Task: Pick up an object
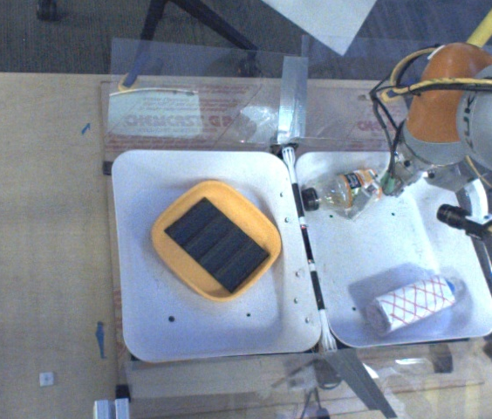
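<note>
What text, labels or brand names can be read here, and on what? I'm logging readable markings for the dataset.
Red lettering on the clear panel behind the left bin: too blurred to read.
Red lettering on the panel behind the right bin: too blurred to read.
Label on the small bottle: too small to read.
Red lattice roll: pattern, no words.
Yellow tray: no text.

Grey arm (orange band at wrist) reaching from right, tool (396,182) lowered.
</note>
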`<state>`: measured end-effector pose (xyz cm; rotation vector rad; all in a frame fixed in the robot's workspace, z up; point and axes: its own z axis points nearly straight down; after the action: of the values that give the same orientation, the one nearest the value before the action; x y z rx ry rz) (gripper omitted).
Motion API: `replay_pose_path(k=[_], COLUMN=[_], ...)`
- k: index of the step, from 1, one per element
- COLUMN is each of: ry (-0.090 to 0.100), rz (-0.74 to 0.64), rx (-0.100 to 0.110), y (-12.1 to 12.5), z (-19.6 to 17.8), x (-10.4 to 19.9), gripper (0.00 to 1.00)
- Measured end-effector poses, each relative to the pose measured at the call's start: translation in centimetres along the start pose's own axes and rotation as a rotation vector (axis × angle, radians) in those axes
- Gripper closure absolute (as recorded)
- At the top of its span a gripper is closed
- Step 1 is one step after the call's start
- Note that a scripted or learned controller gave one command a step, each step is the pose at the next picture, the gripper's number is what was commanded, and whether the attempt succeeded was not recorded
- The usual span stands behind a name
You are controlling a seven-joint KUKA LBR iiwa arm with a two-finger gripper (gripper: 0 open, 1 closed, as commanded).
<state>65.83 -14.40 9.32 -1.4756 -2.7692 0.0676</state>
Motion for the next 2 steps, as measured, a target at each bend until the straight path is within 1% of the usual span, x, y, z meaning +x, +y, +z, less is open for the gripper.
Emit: replay_pose_path(k=[2], ry=[0.000], rz=[-0.002], rx=[0.000], y=[0.03], z=[0.04], x=[0.03], gripper=[0.00])
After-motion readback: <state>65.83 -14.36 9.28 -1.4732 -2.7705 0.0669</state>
